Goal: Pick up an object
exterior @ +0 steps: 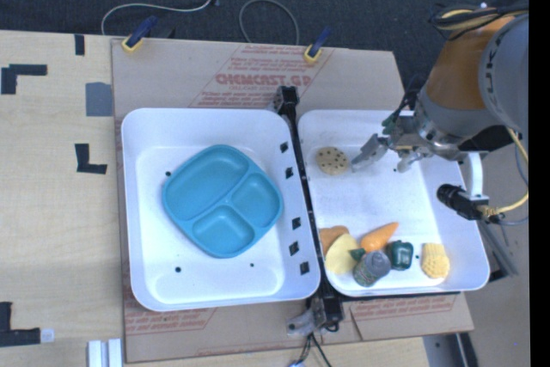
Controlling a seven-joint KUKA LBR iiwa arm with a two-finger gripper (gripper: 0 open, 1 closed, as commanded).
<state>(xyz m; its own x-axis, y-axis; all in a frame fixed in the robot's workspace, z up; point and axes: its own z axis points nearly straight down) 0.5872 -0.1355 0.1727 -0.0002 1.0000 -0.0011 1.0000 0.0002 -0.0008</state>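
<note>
Right bin (447, 185), shallow white plastic: round tan cookie (331, 159), speckled with dark chips, lying flat near the divider at the upper left. Gripper (376, 150) just beside it, metal fingers spread apart, nothing between them. Along the near wall, clustered: orange carrot (381, 235), yellow wedge (341, 254), grey lump (372, 268), dark green piece (400, 254), bumpy yellow corn (435, 260). Left bin (137, 185): smooth blue three-compartment plate (223, 199).

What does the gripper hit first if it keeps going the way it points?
Probably the round speckled cookie: the gripper points left at it in the right white bin. Height is unclear.
</note>
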